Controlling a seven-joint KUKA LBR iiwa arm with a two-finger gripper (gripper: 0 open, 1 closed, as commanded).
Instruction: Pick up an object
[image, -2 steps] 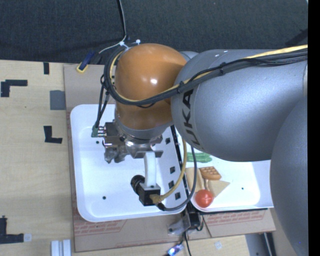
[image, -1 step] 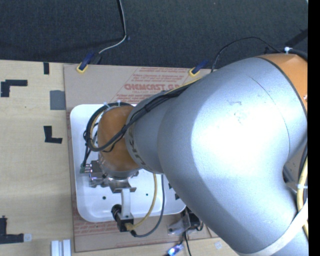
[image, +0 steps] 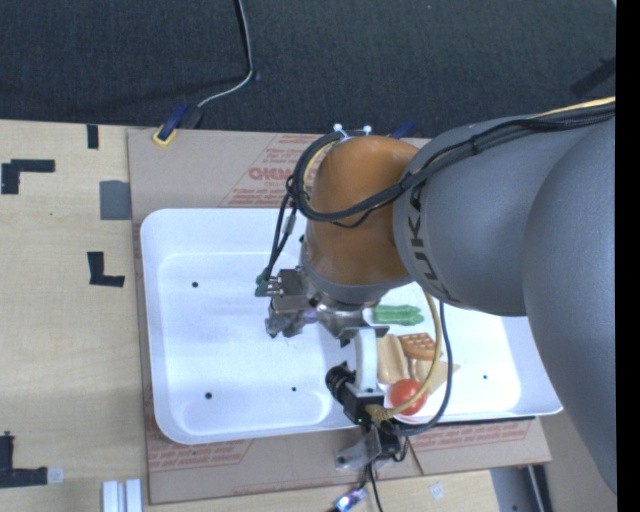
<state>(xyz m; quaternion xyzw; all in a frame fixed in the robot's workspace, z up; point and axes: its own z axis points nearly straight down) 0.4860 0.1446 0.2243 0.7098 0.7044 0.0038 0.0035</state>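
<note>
My gripper (image: 284, 312) hangs under the orange-banded wrist, over the right part of the left white bin (image: 200, 340), and the wrist hides most of it. In the right white bin (image: 495, 375), close beside the arm, lie a green object (image: 400, 315), a tan waffle-like piece (image: 420, 347), a pale tan piece (image: 390, 356) and a red ball (image: 406, 393). I see nothing between the gripper's tips from here.
The big grey arm covers most of the right bin and the frame's right side. Both bins rest on a brown cardboard sheet (image: 200, 165) atop a pale wooden bench (image: 60, 330). A cable (image: 230, 90) trails across the dark floor at the back.
</note>
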